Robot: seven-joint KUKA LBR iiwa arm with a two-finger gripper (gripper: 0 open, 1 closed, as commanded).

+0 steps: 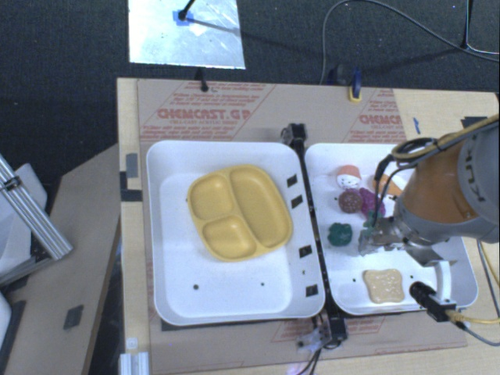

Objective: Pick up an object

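Gripper [373,239]: low in right white bin [461,283], finger state unclear | beside it: dark green lump [339,234], maroon ball [351,201] | in front: tan toast slice [383,285] | left white bin [168,248]: yellow three-compartment plate [238,211]

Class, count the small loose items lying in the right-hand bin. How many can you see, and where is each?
4. A red-and-white piece near the top, a purple lump just below it, a green piece mid-left, and a tan slice at the bottom. The arm may hide more.
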